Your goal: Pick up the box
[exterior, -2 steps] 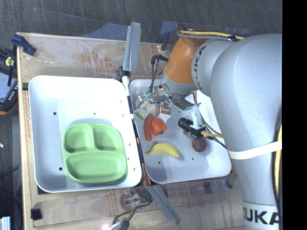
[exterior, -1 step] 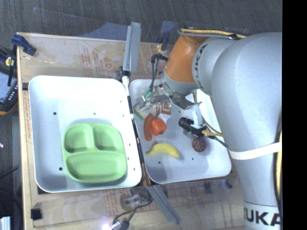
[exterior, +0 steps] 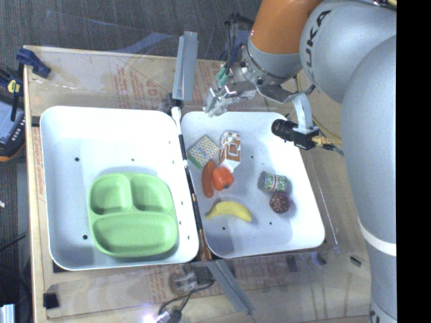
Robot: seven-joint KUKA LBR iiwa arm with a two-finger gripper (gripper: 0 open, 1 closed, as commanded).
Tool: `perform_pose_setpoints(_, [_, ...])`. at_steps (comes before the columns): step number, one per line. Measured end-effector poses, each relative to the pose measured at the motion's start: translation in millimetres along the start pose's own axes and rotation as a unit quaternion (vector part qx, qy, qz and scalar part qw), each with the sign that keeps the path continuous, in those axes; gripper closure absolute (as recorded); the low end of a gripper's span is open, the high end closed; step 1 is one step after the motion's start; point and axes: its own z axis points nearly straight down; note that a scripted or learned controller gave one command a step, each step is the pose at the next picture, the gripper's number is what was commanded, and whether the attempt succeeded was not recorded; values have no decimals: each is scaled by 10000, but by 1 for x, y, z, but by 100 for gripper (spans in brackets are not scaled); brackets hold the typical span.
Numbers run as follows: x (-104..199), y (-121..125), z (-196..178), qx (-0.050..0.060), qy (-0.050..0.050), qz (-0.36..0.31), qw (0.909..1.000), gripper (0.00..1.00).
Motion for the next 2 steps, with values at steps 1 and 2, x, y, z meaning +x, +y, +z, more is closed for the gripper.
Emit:
perform_pose_setpoints(1, [-9, -23, 54, 20, 3, -1555, 9878, 100])
perform_pose_setpoints(2, [26, 18, 52, 1, -6, -840, 9965, 100])
